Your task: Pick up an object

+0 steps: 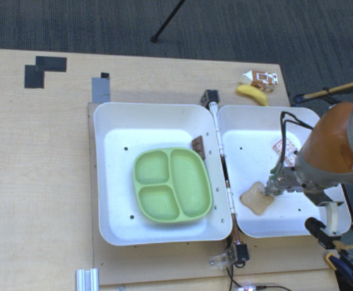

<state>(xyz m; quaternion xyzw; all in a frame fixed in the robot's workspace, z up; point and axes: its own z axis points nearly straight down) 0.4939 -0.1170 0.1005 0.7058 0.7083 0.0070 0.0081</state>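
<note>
- Camera view: pincer (272, 187) is down in the right bin (249, 150), low in the frame, under the grey arm (334, 144) with its orange band.
- Pincer tip sits right at the upper right corner of the toast slice (256, 199); touching or just above, can't tell.
- Can't tell from here how the pincer is set; tip is too small and dark.
- Toast lies flat on the bin floor, just left and below the pincer, near the bin's front wall.
- Small red-and-white wrapper (285, 147) up and right of the pincer, partly hidden by the arm.
- Left bin (113, 162), well left of the pincer: green divided plate (172, 185), three compartments.
- Small brown piece (198, 144) at the plate's top right edge, near the divider between bins.
- Bench beyond the bins, up from the pincer: banana (252, 94) beside a small packet (261, 77).
</note>
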